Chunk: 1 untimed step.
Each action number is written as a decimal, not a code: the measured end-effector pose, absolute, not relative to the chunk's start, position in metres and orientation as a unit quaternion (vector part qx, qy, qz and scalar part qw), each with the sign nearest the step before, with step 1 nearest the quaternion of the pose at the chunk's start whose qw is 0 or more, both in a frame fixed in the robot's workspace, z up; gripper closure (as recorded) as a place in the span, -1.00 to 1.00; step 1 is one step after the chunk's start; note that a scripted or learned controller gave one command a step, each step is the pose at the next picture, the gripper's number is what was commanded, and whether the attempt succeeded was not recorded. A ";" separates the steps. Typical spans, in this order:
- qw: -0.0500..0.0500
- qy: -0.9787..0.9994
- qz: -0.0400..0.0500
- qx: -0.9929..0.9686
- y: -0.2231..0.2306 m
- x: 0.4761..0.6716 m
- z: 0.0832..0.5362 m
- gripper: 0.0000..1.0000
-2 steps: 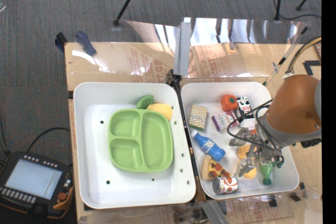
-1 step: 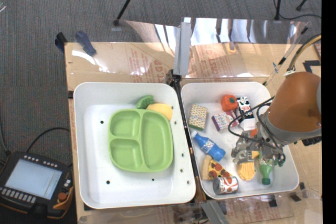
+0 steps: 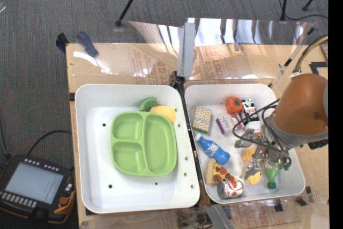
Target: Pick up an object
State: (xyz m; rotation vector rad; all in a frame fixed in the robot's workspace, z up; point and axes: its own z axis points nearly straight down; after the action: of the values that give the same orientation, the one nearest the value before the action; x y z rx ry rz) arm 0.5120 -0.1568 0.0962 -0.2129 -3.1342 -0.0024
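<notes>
Jaws hidden in cable clutter, so I cannot tell their state; my gripper (image 3: 261, 161) hangs low in the right bin (image 3: 242, 89). A yellow toy (image 3: 248, 155) lies just left of it, partly covered, and a green bottle (image 3: 271, 175) just beyond, long axis running away. Soda can (image 3: 231, 189) and pizza slice (image 3: 217, 172) crowd the left side. Tight room on smooth plastic, I judge.

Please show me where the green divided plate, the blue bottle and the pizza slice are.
green divided plate (image 3: 143, 144): camera view, on the ridge between its compartments.
blue bottle (image 3: 215, 150): camera view, on the middle of its body.
pizza slice (image 3: 218, 173): camera view, on its topping.
</notes>
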 end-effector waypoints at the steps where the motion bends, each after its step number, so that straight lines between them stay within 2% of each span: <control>1: -0.013 -0.996 0.001 -0.083 -0.089 0.506 0.095 -1.00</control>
State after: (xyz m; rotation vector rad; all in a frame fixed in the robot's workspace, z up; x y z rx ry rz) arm 0.5064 -0.0886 0.0947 -0.2628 -3.1573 0.0040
